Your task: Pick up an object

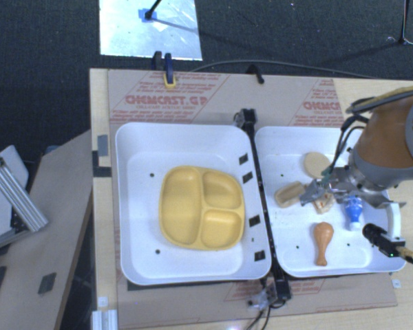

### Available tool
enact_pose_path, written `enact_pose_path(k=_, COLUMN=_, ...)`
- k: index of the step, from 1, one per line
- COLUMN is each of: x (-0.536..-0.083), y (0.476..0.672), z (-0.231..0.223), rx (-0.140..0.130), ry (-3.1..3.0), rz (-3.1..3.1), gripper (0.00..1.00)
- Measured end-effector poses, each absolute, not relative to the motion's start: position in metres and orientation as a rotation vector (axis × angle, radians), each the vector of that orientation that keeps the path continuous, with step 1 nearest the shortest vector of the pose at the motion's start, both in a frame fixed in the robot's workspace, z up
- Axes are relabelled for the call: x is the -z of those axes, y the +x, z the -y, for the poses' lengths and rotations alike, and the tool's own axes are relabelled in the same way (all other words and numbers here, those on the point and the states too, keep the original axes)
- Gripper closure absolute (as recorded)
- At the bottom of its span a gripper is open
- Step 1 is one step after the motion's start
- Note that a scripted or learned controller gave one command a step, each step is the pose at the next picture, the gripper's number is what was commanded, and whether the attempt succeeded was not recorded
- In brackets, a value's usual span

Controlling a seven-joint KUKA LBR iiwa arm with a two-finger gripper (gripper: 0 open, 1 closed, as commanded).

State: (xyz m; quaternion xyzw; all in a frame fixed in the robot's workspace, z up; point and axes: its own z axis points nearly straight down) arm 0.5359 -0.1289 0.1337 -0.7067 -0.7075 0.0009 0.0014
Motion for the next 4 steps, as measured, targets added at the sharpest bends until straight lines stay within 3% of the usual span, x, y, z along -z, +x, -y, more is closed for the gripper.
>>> enact_pose_path(k=1, x=-0.086, y=0.538, z=0.13, rx=0.004, ry=-2.226, rz=2.228, gripper=0.0)
enact_pose_path(k=2, x=-0.101, y=0.542, z=0.133, rx=0.011, ry=-2.237, rz=2.237, gripper=1.0)
enact_pose_path(k=4, x=-0.21, y=0.544, z=0.139, rx=0.006, ry=-2.222, rz=2.23, gripper=1.0)
